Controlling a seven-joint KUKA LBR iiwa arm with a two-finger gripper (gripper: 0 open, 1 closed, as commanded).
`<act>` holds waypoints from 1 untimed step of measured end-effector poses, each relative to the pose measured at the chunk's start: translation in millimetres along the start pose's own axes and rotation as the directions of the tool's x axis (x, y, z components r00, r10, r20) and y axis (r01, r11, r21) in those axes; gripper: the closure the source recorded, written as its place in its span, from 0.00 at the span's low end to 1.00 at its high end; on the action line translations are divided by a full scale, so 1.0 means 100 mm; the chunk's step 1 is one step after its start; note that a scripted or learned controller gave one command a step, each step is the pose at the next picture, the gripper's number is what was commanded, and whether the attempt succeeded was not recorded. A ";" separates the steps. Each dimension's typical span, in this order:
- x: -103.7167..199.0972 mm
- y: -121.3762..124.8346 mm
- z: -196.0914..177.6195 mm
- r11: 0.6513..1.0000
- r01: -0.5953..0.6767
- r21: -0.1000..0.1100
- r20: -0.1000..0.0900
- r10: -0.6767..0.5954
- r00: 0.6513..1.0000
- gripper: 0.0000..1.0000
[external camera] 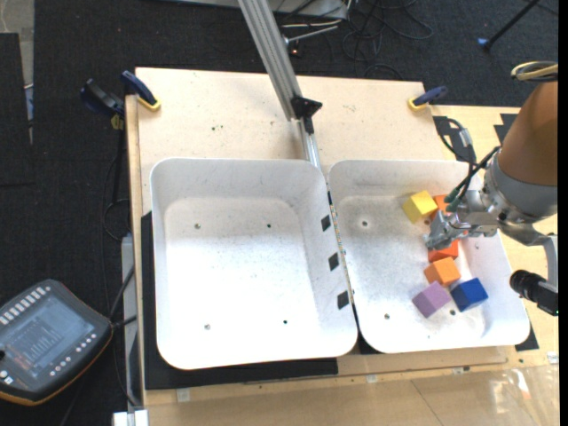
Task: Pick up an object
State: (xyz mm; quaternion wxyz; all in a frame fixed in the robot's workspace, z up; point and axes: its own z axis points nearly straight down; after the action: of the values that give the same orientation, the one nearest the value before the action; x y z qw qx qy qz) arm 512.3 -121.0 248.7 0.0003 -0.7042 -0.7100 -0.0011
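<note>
The end effector [441,233] hung low among crowded cubes — grip state I couldn't tell. The orange cube [442,271] just below it could get nudged aside — packed neighbours.

A pale speckled wooden worktop [231,114] carries yellow-and-blue clamps at its 2 far corners [142,91] [428,98]. A slanted silver aluminium rail [266,38] crosses above it. A grey handheld control pendant with a screen [44,340] lies on the black floor [62,211] beside tangled black cables [399,7].
</note>
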 end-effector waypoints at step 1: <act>0.55 0.03 0.12 1.000 0.000 0.002 0.000 0.000 1.000 1.00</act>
State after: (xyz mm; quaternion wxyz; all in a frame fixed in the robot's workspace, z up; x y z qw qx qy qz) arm 515.0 -65.5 236.9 0.0010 -0.7043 -0.7099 -0.0006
